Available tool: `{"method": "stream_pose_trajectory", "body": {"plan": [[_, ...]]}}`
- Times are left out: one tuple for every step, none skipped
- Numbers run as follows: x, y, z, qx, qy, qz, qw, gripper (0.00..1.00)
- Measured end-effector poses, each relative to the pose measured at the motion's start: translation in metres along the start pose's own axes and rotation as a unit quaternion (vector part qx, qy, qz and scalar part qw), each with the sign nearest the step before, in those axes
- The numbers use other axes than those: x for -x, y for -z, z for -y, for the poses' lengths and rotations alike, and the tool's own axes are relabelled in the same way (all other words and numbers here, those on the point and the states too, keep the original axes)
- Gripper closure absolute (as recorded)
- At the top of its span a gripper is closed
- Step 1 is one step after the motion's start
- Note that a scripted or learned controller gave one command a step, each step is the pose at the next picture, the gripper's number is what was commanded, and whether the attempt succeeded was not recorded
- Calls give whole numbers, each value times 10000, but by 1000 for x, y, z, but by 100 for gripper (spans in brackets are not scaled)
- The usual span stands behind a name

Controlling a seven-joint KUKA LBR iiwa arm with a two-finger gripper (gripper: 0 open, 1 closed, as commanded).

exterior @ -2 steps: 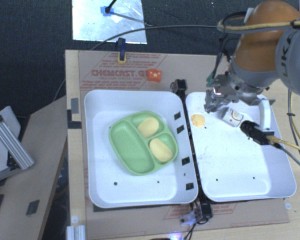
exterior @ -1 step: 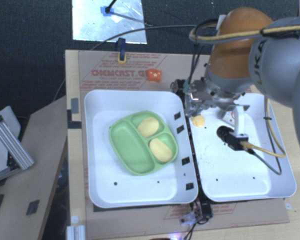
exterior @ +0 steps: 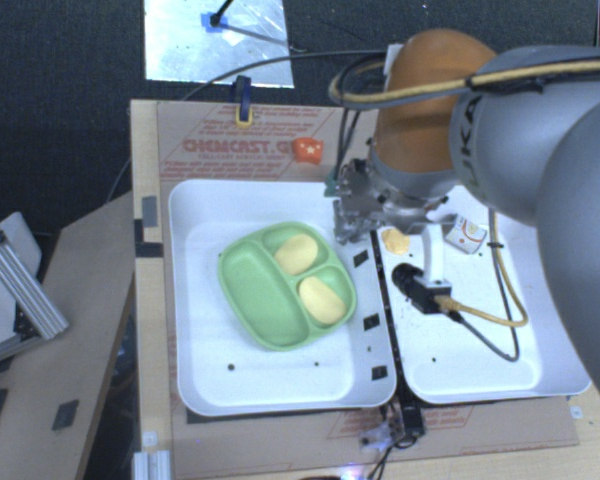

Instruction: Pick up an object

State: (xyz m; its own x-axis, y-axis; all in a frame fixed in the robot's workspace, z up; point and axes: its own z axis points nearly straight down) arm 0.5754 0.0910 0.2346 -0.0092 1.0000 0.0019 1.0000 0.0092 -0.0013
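A green divided plate (exterior: 280, 288) lies in the left bin (exterior: 205, 368), and its two smaller compartments each hold a pale yellow piece: one (exterior: 297, 253) in the upper compartment, the other (exterior: 322, 300) in the lower one, while the long compartment beside them is bare. In the right bin (exterior: 540, 358), a small white and red carton (exterior: 467, 234) sits near the far wall, partly under the arm, and a yellowish item (exterior: 395, 240) shows just below the wrist. The gripper (exterior: 352, 218) hangs over the divide between the bins, at the plate's far right corner; whether it is parted or grasping anything cannot be told. A small orange object (exterior: 307, 150) rests on the cardboard sheet (exterior: 220, 143) beyond the bins.
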Motion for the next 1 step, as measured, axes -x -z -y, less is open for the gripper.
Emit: {"method": "stream_pose_trajectory", "body": {"plan": [[3, 1, -1, 10, -28, 8, 10000, 0]]}}
